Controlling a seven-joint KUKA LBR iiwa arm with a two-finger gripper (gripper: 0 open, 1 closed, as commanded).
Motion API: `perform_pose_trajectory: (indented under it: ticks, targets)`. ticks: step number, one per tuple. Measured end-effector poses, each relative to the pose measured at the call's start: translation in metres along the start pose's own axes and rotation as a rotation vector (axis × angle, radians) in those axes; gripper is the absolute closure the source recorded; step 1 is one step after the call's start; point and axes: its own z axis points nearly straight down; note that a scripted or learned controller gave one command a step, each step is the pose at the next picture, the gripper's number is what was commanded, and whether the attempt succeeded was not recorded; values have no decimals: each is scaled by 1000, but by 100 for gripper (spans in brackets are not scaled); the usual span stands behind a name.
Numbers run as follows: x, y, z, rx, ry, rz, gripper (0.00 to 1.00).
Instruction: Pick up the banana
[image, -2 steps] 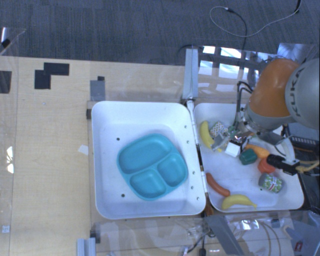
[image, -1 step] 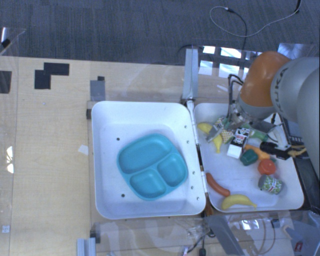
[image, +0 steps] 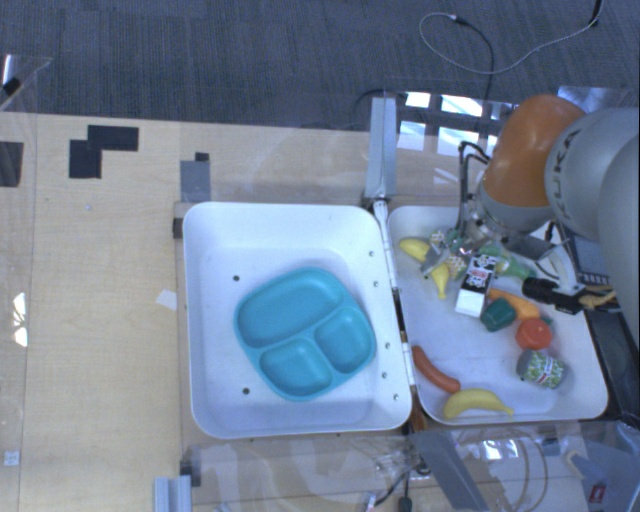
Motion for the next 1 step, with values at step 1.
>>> perform_pose_trajectory:
  ticks: [1]
  targets:
    - [10, 36, -98, 10, 3, 130, 100]
